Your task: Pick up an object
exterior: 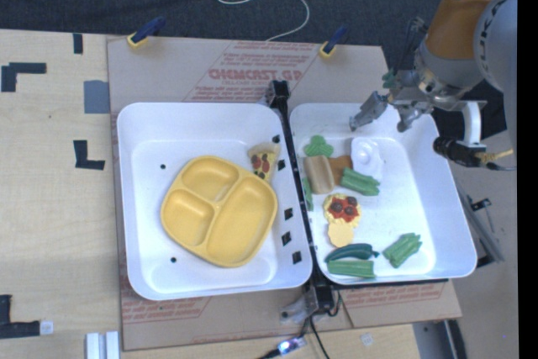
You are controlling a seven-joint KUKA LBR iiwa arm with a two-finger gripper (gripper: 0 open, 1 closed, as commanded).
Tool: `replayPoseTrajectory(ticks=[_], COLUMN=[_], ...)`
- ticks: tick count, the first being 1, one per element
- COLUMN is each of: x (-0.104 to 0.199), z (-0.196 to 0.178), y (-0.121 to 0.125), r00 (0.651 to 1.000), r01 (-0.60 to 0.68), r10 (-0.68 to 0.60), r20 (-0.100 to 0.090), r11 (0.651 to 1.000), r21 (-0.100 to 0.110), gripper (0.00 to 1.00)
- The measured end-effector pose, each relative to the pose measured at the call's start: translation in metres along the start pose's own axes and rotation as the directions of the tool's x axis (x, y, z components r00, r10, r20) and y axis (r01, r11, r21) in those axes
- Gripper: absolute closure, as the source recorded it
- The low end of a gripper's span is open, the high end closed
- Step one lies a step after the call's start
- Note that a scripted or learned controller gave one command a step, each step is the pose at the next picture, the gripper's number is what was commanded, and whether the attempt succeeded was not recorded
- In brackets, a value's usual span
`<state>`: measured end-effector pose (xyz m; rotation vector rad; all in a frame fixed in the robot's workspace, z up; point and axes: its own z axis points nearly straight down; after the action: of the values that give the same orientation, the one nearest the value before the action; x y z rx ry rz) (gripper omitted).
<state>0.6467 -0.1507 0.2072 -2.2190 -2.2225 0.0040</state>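
— closest to the lens, what do you see?

— two green pieces (pixel 350 260) at the near edge of the right bin (pixel 445 223), one dark and curved, one paler below it. just right of them lies a ridged green piece (pixel 403 249).

— and further into that bin?

— a flat yellow piece with red spots (pixel 342 209) near its middle, a small pale yellow bit touching it below. above that a green pod (pixel 359 182), a tan block (pixel 320 173), a white lump (pixel 366 154) and a leafy green piece (pixel 318 147), all bunched close by the bin's left wall.

— where are you?

— my gripper (pixel 388 115) hangs over the far rim of the right bin, just above and right of the white lump. my two fingers (pixel 364 113) stand apart, with nothing between them.

— the other bin?

— left of the right bin, touching it, sits the left bin (pixel 139 181). a yellow divided plate (pixel 218 210) lies in it, and a small yellow wedge with red dots (pixel 263 160) rests at the plate's far right corner.
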Motion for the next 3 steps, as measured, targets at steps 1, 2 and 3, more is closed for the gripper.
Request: replayPoseTrajectory(ticks=[1,2,3], x=[-0.008,-0.013,-0.012], z=[0.053,0.110,0.123], y=[0.004,0.011,0.011], r00=[1.000,1.000,1.000], r01=[0.000,0.002,0.002], r10=[0.000,-0.002,-0.002], r20=[0.001,0.000,0.001], r11=[1.000,1.000,1.000], r21=[-0.001,0.001,-0.001], gripper=[0.00,0.00,0.00])
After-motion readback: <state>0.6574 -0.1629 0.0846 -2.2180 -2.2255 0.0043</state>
